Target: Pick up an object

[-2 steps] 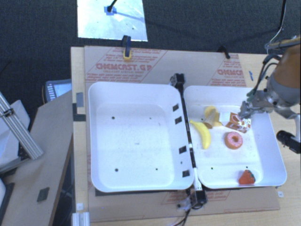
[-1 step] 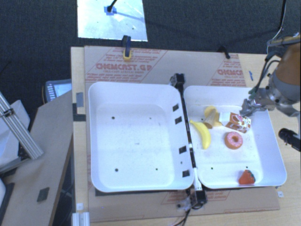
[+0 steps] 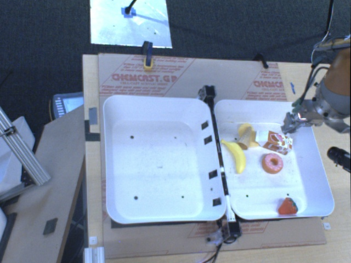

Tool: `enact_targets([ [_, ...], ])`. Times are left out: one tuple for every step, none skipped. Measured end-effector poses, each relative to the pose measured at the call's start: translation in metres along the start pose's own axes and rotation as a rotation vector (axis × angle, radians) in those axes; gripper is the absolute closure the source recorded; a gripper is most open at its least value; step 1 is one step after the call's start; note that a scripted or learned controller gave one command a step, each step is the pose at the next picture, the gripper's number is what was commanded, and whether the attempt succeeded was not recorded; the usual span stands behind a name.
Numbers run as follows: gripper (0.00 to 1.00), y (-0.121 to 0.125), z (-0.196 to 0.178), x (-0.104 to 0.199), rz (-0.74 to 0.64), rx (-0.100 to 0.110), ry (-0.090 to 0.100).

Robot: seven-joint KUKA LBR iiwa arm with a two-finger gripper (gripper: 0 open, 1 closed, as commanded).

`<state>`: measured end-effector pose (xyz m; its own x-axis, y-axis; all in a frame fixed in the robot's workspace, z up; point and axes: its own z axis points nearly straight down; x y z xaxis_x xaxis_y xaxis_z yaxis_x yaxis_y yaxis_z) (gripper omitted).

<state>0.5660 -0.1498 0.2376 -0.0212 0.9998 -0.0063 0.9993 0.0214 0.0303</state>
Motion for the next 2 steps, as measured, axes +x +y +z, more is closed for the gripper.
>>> enact_targets([
  [1.00,0.001,-0.011,0.000,-0.004,-0.003,0.000],
  [1.00,0.003,-0.021,0.000,-0.008,-0.007,-0.001],
])
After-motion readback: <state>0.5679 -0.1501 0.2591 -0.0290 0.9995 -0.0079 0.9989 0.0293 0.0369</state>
